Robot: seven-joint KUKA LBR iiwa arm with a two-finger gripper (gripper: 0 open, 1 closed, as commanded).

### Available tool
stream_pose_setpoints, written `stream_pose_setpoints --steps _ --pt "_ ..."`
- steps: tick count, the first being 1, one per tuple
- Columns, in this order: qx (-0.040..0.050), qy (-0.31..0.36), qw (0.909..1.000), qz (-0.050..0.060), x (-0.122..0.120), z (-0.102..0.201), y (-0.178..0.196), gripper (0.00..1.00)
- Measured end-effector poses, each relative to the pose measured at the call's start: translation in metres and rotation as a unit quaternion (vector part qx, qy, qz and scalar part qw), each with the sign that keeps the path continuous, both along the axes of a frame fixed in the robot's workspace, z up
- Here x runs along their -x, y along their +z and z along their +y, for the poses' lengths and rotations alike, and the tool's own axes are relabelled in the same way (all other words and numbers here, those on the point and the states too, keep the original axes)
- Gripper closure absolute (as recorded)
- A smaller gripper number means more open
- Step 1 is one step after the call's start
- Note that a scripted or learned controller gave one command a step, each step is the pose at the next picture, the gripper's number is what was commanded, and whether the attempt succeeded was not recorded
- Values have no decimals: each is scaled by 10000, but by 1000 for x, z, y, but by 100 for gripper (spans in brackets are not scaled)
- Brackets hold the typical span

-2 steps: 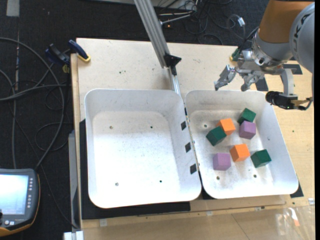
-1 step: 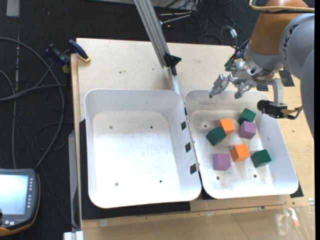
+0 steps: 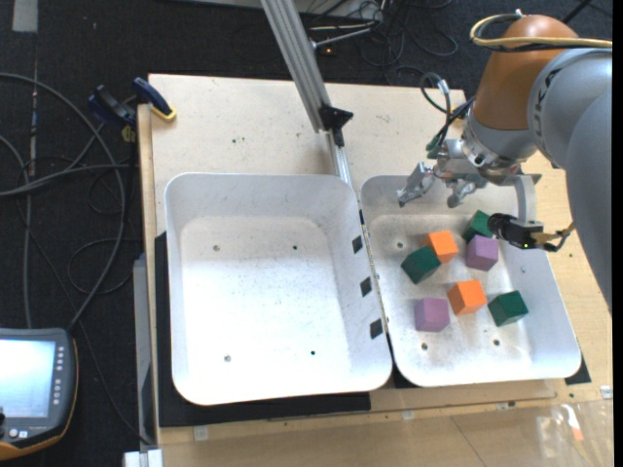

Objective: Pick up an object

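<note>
Blocks are sitting in the right bin (image 3: pixel 545 353), and any one of them could be the pick. Going near to far in that bin: a purple block (image 3: pixel 431 313) is lying at the front, at about 7 o'clock from the bin's middle. Just beside it, at its 2 o'clock, an orange block (image 3: pixel 467 296) is sitting. A green block (image 3: pixel 507 307) is lying near that one, at its 4 o'clock. Farther back, a bigger green block (image 3: pixel 420 263) is touching a second orange block (image 3: pixel 443 245), which is sitting at its 1 o'clock. A second purple block (image 3: pixel 482 252) is lying to the right of those two. Behind it, another green block (image 3: pixel 477 226) is peeking out at the far side.

The gripper (image 3: pixel 436 190) is hanging over the far edge of the right bin. Its two fingers are spread apart, and nothing is sitting between them.

I think the closest block to the gripper is the second orange one. It is lying at about 6 o'clock from the gripper, toward the front of the bin. So the arm (image 3: pixel 545 76) would likely need to come forward and go down. That orange block is pressing against the bigger green one, so the fingers might bump the green one.

The left bin (image 3: pixel 195 202) is sitting beside the right bin, at its 9 o'clock.
</note>
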State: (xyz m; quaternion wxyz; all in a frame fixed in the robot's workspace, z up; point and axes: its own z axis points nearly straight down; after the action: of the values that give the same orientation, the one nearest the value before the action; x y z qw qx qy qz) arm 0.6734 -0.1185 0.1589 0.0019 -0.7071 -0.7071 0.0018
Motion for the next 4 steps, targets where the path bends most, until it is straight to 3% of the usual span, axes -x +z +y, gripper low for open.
stream_pose_setpoints --steps 1,2,3,4 --pt "8 2 10000 -40 -2 0 14 100" --pt "10 11 10000 -72 -2 2 79 100" --pt "6 10 10000 -42 -3 2 76 100" --pt "-7 30 10000 -22 22 44 83 100"
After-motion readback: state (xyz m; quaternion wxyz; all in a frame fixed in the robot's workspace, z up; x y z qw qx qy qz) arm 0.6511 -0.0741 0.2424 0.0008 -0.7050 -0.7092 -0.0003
